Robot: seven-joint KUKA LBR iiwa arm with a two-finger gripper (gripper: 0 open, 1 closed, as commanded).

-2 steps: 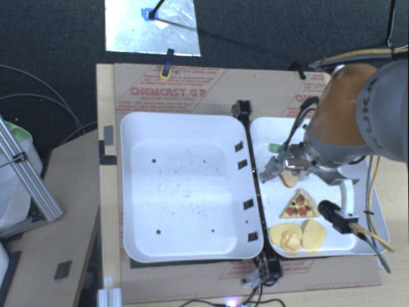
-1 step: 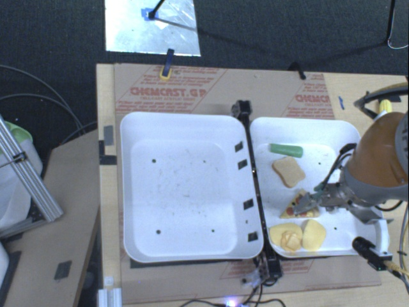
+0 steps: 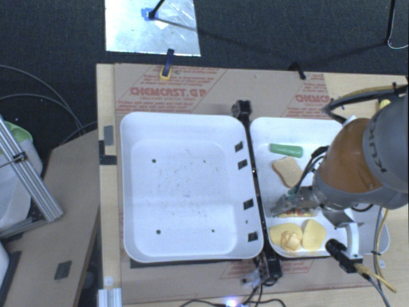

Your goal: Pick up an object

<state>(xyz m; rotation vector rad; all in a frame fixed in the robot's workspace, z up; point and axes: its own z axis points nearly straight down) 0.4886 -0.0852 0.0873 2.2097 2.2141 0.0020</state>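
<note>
Right bin (image 3: 319, 128): green piece (image 3: 285, 149), tan piece (image 3: 287, 170), yellow pieces (image 3: 298, 235). Gripper (image 3: 289, 203) low between them, grip state impossible to tell. Risk, judged: crowded items may be nudged aside, spoiling the grasp.

left bin (image 3: 185, 123) beside right bin (image 3: 300, 125) | right bin: four objects (image 3: 285, 149)

One fixed camera above the bench (image 3: 211, 85), looking down at a slant, both white bins (image 3: 185, 126) in frame, arm (image 3: 367, 158) entering from the right
</note>
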